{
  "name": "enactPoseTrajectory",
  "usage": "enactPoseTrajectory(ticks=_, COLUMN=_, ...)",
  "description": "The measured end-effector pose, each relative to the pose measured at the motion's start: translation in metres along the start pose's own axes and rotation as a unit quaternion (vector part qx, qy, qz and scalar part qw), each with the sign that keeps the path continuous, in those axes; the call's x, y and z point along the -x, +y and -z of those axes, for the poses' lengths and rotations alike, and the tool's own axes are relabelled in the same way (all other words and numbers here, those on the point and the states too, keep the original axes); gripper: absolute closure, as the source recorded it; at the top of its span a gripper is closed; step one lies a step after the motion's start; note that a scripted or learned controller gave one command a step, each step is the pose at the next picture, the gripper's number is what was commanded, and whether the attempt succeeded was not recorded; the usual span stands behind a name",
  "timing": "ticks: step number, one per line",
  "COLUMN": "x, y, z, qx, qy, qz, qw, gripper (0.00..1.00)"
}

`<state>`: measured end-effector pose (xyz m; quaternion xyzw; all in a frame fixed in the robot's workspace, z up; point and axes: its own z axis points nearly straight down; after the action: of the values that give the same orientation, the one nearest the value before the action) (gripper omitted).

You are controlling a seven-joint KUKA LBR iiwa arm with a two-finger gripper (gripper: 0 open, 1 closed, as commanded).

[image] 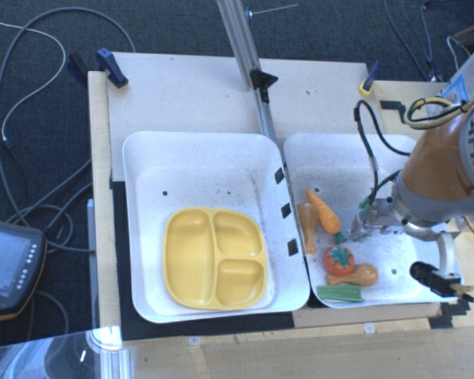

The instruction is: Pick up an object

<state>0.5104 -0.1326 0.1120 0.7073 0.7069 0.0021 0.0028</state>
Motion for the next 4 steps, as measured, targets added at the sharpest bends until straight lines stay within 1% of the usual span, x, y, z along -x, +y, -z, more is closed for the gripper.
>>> enactPoseTrajectory(ticks=1, x=0.010, y=0.005, z=0.056, qx=0.000, qy=-0.001, qz=0.000, qw=1.0000, gripper=1.00)
enactPoseTrajectory(ticks=3, x=0.015, y=0.011, z=0.150, qx=0.000, qy=0.000, qz=0.001, qw=1.0000, gripper=1.00)
enactPoseTrajectory(ticks=4, x=-0.030, y=0.031, z=0.154, qx=-0.002, qy=0.001, qz=0.004, qw=1.0000, gripper=1.00)
